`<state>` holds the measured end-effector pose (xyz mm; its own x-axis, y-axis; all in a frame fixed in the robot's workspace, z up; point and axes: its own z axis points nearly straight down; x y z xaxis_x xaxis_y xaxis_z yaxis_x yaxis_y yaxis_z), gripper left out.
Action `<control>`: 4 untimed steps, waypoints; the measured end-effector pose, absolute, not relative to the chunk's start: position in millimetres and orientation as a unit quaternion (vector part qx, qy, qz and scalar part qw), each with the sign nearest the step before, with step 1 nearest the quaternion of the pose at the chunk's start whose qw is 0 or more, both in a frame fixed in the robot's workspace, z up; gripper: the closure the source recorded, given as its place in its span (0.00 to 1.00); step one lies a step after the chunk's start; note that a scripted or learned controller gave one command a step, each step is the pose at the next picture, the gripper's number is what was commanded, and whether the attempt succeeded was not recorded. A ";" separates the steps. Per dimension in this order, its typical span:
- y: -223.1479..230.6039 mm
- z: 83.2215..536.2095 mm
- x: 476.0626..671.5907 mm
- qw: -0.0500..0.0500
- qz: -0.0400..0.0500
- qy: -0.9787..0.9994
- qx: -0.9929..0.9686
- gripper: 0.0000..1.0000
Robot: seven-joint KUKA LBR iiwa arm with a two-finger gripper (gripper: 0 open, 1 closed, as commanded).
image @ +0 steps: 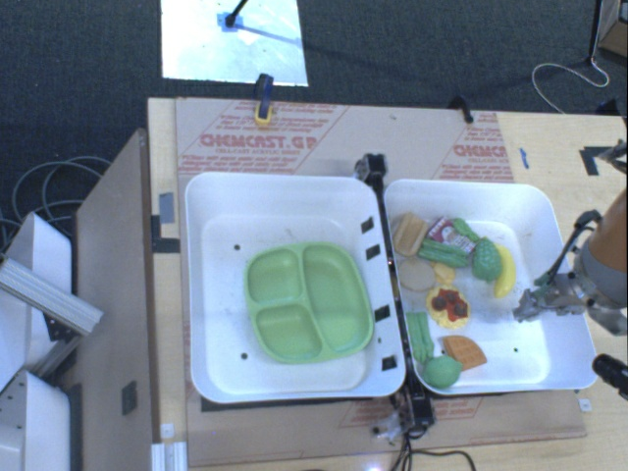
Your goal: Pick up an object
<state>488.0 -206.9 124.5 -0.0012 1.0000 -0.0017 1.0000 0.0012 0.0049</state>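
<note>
Two shallow white bins side by side on the surface point(324, 130); left bin point(211, 263) carrying a light green divided plate point(309, 302), three compartments, tilted slightly against the bin's edges; right bin point(535, 346) carrying a cluster of toy foods along its left half.

Near the top of that cluster, a tan bread slice point(408, 234); just beside it a red packet point(449, 232); below the packet a green vegetable piece point(444, 253), long axis running left to right with a slight downward slant; to its right a dark green broccoli-like piece point(486, 259), touching a yellow banana point(504, 271), long axis roughly top to bottom, curved, lower tip pointing down toward the bin floor's middle.

Lower down, a pale round disc point(419, 277); a yellow piece with red topping point(450, 305); a green pod point(419, 334) lying with long axis near vertical along the bin's left wall; an orange wedge point(464, 351); a round green ball point(442, 371) at the bottom left corner, touching the wedge.

Pincer point(538, 304) low over the right part of the right bin, reaching in from the right, tips pointing left; nothing seen between the fingers; well apart from the banana and the rest of the cluster; open or closed impossible to tell at this size. Grey arm with orange band point(616, 219) at the right edge.
</note>
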 end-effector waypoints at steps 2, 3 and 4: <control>-206.9 153.1 487.7 0.002 0.001 0.708 0.706 0.00; -206.1 133.9 486.6 0.000 0.000 0.708 0.707 0.00; -204.4 131.8 595.6 0.005 0.003 0.710 0.704 0.00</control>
<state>595.6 -204.4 131.8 -0.0092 1.0000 -0.0025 0.9999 0.0093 0.0106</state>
